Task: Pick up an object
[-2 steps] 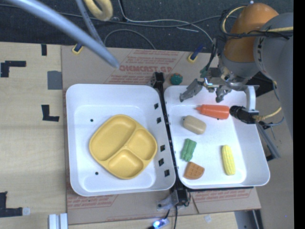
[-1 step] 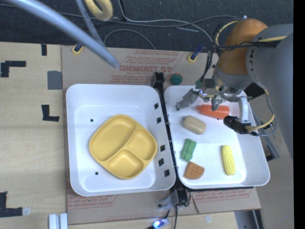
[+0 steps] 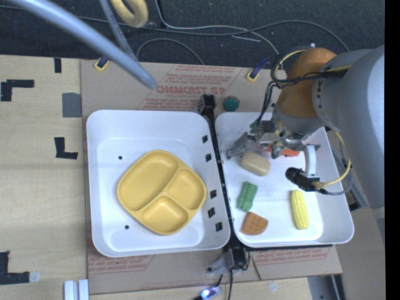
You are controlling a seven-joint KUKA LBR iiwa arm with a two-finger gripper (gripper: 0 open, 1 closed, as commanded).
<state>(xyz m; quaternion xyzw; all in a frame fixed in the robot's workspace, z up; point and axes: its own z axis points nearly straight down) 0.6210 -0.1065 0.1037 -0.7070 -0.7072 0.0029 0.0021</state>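
Note:
The right bin [image 3: 334, 227] holds a beige rounded piece [image 3: 255, 164], a green ridged piece [image 3: 247, 196], an orange wedge [image 3: 254, 224] and a yellow corn cob [image 3: 299, 209]. My gripper [image 3: 252, 147] is low in the far left part of this bin. It sits right above the far edge of the beige piece, and I cannot tell whether they touch. The wrist hides a small red-orange thing [image 3: 288, 150] just to the gripper's right. Nothing is visibly lifted.
The left bin [image 3: 100, 167] carries a yellow divided plate [image 3: 161, 191]. A small teal object [image 3: 232, 103] lies on the cardboard beyond the bins. A black divider [image 3: 215, 167] runs between the bins. Cables loop across the dark back area.

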